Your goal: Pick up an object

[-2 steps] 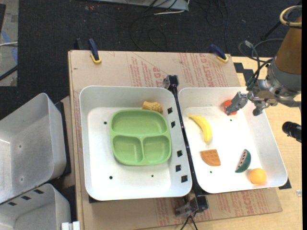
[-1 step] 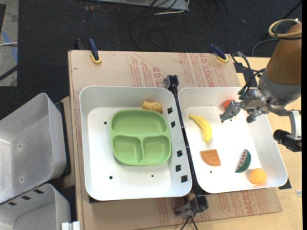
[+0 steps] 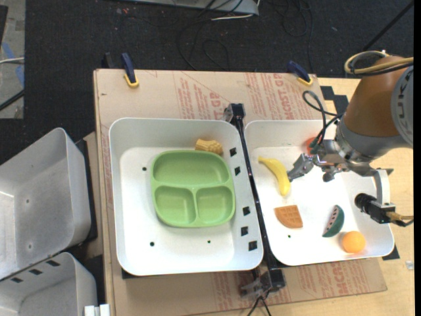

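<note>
The arm (image 3: 378, 110) hides part of the right bin (image 3: 283, 131); fingers (image 3: 301, 168) beside the banana (image 3: 277, 174), spread unreadable.

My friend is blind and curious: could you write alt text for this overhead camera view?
A grey and orange robot arm's gripper hovers over the right white bin, near a banana, a toast slice, a watermelon wedge and an orange. The left bin holds a green divided plate.
</note>
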You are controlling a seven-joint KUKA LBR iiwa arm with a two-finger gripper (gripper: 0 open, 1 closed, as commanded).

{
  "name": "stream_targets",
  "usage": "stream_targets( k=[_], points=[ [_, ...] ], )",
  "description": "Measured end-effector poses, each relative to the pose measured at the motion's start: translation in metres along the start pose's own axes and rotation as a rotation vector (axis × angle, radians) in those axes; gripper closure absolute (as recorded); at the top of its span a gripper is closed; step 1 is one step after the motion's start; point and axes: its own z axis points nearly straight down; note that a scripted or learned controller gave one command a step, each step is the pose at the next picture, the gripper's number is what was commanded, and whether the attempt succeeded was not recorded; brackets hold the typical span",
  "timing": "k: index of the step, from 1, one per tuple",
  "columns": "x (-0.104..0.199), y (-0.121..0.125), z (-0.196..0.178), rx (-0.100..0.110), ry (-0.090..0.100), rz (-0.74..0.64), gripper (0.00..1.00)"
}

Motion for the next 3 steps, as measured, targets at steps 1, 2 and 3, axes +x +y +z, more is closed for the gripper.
stream_targets(
  k=[1,2,3],
  points=[
    [-0.005,0.008,0.055,-0.002,-0.001,0.001,0.0],
    [-0.005,0.009,0.041,-0.008,-0.002,0.002,1.0],
    [-0.006,0.013,-0.022,-0.012,-0.003,-0.004,1.0]
  ],
)
